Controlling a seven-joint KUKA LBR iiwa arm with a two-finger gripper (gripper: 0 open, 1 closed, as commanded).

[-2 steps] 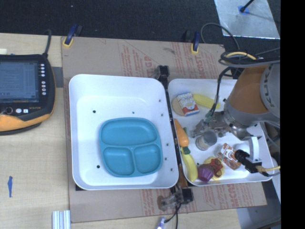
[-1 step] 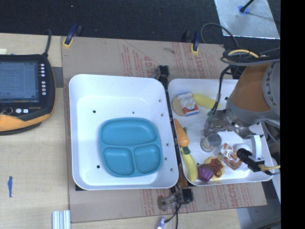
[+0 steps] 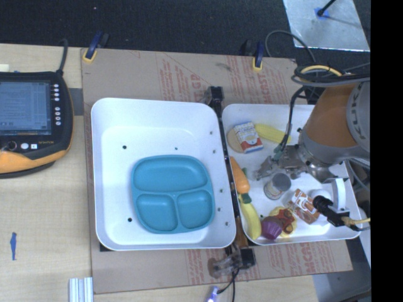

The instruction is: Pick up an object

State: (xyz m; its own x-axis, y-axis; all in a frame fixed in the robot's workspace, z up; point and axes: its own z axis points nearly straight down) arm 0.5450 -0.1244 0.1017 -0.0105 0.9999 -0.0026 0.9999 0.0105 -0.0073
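Note:
My gripper hangs low in the right bin, near its middle, under the grey and orange arm. A small grey can stands just in front of it, close to or touching it. To the left lie an orange carrot and, at the bin's far side, a round bread piece with a red-and-white pack and a yellow piece. At the near side lie a yellow banana, a purple item and a red-and-white packet.
The left bin holds a blue divided plate. A pendant with a screen lies on the bench at the far left. Clamps and cables sit along the board's far edge.

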